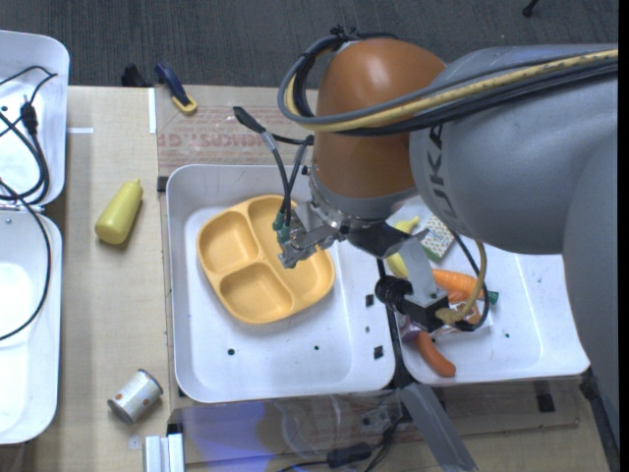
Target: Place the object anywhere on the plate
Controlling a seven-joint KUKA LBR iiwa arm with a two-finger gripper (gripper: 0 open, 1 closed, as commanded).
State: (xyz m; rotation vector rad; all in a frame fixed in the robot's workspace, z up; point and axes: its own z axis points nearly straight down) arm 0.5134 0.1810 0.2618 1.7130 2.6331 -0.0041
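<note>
Pincer (295,244) hangs at mid-frame over the yellow plate's (241,288) right rim, in position for a drop; its state cannot be told, wrist bulk and cables blocking it. No object is seen held. Carrots (454,283) and other items lie in the right bin (550,347), half hidden.
</note>
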